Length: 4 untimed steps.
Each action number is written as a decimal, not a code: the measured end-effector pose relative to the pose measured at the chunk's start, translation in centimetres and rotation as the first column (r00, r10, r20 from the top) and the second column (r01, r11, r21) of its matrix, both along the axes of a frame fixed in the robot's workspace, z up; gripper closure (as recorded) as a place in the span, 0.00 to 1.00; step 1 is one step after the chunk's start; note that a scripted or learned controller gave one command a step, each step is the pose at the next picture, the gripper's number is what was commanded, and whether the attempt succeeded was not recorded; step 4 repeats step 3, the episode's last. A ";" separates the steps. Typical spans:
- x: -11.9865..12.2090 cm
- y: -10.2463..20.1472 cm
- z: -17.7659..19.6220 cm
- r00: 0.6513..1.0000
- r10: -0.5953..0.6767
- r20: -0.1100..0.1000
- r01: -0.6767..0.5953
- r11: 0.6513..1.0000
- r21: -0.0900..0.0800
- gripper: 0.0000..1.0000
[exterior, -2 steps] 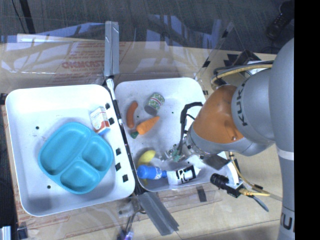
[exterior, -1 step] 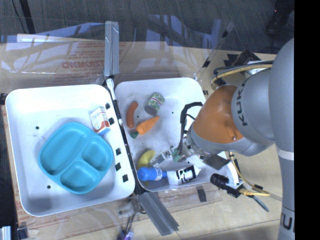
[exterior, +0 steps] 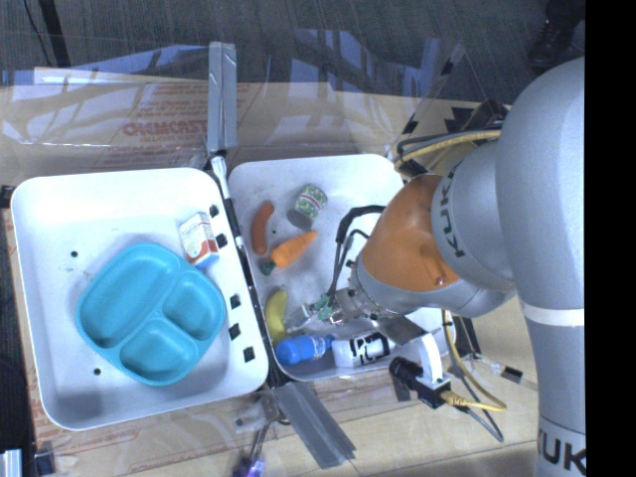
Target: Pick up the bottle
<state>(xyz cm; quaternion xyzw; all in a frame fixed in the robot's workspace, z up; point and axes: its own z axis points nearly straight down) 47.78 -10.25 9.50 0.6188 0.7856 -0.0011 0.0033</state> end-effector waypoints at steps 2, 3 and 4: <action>0.1 -0.3 0.0 0.989 0.147 0.000 -0.147 0.989 -0.002 0.00; 0.1 -0.5 0.0 0.965 0.261 -0.002 -0.261 0.965 -0.003 0.00; 0.1 -0.5 0.0 0.965 0.261 -0.002 -0.261 0.965 -0.003 0.00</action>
